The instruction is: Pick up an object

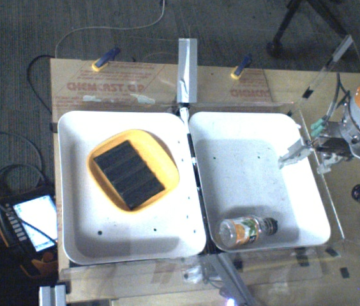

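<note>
Bottle (248,229) lay on its side below-left of claw (293,156); claw's opening couldn't be told, nothing visibly held.

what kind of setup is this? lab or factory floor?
Likely a robot lab: two white bins on a taped bench, the gripper at the right bin's edge, an office chair base and loose cables on carpet.

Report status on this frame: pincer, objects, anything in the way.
Pincer at right bin's right rim, nothing seen between its fingers. Bottle lying at right bin's near edge; yellow dish with black insert in left bin. Nothing blocking the bottle.
</note>
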Robot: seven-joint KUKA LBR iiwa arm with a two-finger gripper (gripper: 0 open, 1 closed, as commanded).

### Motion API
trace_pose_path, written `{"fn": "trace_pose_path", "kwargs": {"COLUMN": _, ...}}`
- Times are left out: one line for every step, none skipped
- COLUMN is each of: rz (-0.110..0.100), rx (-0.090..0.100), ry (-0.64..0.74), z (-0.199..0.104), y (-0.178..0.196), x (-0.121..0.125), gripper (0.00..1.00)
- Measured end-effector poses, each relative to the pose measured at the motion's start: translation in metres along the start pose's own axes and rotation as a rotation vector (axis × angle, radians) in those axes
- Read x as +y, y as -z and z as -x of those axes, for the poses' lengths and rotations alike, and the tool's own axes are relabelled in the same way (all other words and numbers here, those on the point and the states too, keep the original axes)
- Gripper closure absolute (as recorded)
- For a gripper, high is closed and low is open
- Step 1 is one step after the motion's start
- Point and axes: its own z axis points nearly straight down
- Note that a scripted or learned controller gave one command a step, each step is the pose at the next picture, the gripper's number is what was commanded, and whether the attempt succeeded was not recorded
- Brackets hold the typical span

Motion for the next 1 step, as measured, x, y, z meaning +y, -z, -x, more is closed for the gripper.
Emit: {"fn": "trace_pose_path", "kwargs": {"rz": -0.003, "rx": 0.001, "ry": -0.096, "z": -0.1015, "y": -0.0879, "x": -0.0112, "gripper": 0.00}}
